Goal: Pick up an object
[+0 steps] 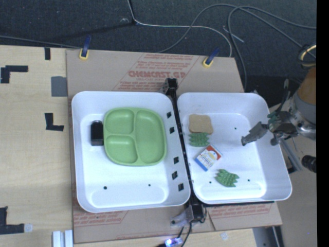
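Two shallow white bins are sitting side by side on a brown cardboard sheet (154, 68), meeting along a dark seam down the middle. The left bin (87, 189) is carrying a green divided plate (135, 136) with three compartments, which is taking up much of its floor; a small black block (96, 133) is lying just beside the plate's left rim. Bare white floor is showing along the near side of this bin.

The right bin (267, 189) is holding four small things, all gathered toward its left half: a tan, rough-looking sponge-like square (200, 123) at the far left, a green ridged piece (198, 139) touching its near edge, a flat packet in white, red and blue (207, 157) lying tilted nearer still, and a green leaf-shaped piece (226, 178) close to the near wall. The right half of this bin's floor is lying open, with room along the far and right walls.

The gripper (255, 134) is reaching in over the right wall of the right bin, its dark fingers (252, 137) pointing left and down over bare floor. Nothing is sitting between them, and how wide they are standing cannot be told. All four objects are lying well apart from the fingertips, to their left; the sponge-like square and the packet are the closest of them.
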Controlling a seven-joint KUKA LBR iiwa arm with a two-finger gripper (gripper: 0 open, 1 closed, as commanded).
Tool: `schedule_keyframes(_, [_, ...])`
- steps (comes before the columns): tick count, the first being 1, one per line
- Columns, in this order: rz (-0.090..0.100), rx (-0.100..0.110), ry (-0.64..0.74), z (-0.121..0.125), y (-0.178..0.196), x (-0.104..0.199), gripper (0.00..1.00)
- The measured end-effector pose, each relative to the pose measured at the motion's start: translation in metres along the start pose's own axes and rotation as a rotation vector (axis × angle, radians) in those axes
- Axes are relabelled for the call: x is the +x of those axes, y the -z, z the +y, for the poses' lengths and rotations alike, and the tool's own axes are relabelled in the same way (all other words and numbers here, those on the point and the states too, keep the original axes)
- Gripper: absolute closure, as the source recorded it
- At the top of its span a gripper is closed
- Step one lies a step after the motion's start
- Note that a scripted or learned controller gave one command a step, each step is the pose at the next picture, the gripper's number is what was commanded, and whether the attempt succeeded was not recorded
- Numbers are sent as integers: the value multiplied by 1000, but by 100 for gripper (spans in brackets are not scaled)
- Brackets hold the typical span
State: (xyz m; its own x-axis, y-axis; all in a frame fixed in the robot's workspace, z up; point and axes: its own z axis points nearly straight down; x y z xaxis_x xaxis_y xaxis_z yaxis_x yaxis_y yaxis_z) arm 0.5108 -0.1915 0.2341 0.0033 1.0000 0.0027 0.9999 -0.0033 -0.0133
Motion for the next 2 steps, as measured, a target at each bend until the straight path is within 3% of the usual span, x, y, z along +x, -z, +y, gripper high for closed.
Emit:
schedule_keyframes(1, [-3,-12,4,3,6,1,0])
schedule_keyframes(2, [-1,-7,4,3,-53,10,0])
